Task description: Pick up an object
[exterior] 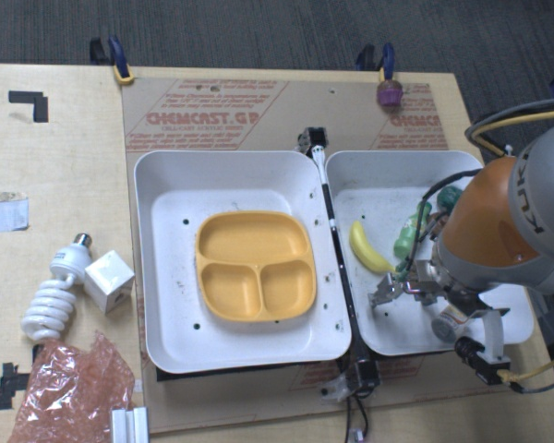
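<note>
One arm (499, 220) bends over the right bin (388, 169); its tool (385, 293) hangs low, grip unclear. Yellow banana (369, 247) lies at its 11 o'clock.

I count two white bins (157, 247), one yellow divided plate (256, 266), one banana (369, 249), one light bulb (55, 293).

Bright, even overhead light, soft shadows, mild glare on the white bins (157, 247).

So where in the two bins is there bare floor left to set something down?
Left white bin: bare strips border the yellow three-compartment plastic tray, widest along its left and front walls. Right white bin: a bare patch behind the yellow banana; crowded around the gripper and green object.
</note>
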